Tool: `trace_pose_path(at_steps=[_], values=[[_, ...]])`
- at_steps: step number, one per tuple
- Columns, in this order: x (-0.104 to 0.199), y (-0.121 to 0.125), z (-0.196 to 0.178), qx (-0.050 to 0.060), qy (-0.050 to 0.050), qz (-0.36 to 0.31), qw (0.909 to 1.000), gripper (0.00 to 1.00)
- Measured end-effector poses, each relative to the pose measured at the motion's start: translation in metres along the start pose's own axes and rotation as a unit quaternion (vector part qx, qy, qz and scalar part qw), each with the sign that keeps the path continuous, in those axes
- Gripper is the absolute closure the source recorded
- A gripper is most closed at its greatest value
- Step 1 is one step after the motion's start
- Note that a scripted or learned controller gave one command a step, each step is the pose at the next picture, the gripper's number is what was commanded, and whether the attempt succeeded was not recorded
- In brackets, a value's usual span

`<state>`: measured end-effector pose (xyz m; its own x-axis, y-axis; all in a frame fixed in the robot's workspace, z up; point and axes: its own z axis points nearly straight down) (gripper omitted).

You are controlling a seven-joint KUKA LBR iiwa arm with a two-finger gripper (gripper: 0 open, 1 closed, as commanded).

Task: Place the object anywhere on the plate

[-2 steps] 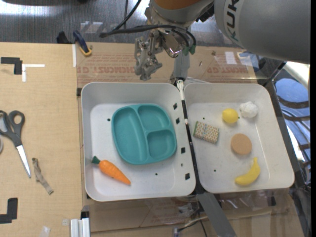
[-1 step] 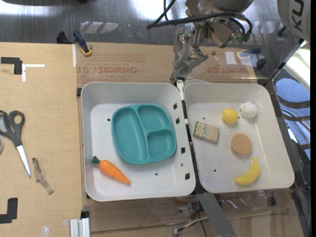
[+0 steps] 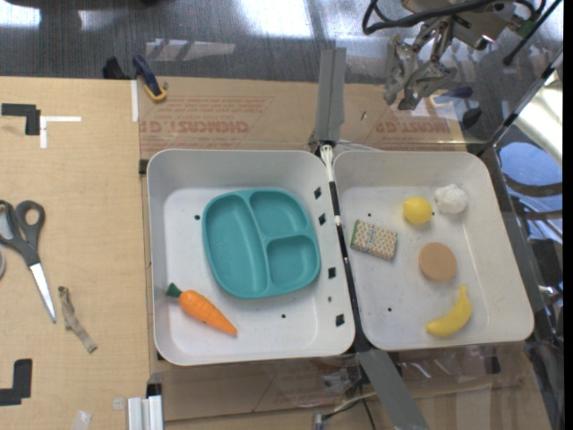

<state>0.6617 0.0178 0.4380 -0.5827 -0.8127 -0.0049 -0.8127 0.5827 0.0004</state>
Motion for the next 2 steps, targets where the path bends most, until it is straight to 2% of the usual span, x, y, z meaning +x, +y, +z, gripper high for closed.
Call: trace_pose_path(at_steps=[1,2], values=[[0.013,-0.01,-0.038,0.0,-0.001,-0.195,0.9809,1.0],[0.039,-0.028,-0.05,-0.001,-0.002,-0.408,0.9128,1.0]])
